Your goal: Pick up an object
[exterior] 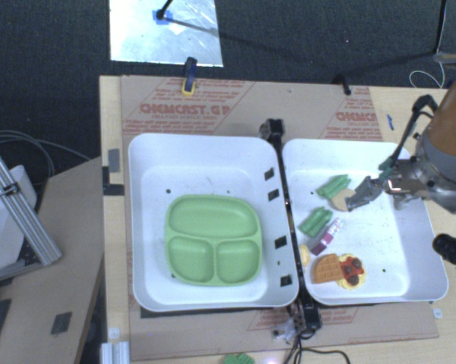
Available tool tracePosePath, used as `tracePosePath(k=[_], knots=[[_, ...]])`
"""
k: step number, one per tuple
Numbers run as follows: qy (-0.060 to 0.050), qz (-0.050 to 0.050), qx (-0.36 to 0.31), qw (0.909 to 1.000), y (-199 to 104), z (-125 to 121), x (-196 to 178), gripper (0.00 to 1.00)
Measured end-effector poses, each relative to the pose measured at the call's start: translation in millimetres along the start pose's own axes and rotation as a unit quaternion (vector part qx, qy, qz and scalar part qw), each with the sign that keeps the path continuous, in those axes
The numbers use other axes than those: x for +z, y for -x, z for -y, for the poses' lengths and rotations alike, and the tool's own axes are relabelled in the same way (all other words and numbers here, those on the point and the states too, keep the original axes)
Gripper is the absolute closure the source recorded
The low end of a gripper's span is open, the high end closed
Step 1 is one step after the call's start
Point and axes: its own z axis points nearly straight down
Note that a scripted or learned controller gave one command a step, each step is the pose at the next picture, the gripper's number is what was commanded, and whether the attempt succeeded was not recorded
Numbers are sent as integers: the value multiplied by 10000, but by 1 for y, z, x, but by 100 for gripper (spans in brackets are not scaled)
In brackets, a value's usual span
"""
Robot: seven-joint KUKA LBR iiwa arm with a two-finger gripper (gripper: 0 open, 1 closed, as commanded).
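My gripper (pixel 362 194) reaches in from the right and hangs low over the right bin (pixel 410 279). Its tip is next to a small tan piece (pixel 341 201), and I cannot tell whether they touch. A green piece (pixel 334 183) lies just left of the tip. A second green piece (pixel 316 221) lies lower, with a small purple and white item (pixel 327 236) beside it. A waffle with red toppings (pixel 339 269) rests near the bin's front.
The left bin (pixel 148 158) holds a green divided plate (pixel 212 240). A black clamp bar (pixel 284 218) runs between the two bins. Cardboard (pixel 212 105) lies under both bins. The arm's grey body (pixel 448 165) overhangs the right bin's right side.
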Motion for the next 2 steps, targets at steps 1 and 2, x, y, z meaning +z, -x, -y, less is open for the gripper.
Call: tracePosePath(k=[1,2], knots=[[-110,-23,-6,9999,-8,4,87,0],[-20,-28,-60,10000,-66,-10,-6,0]])
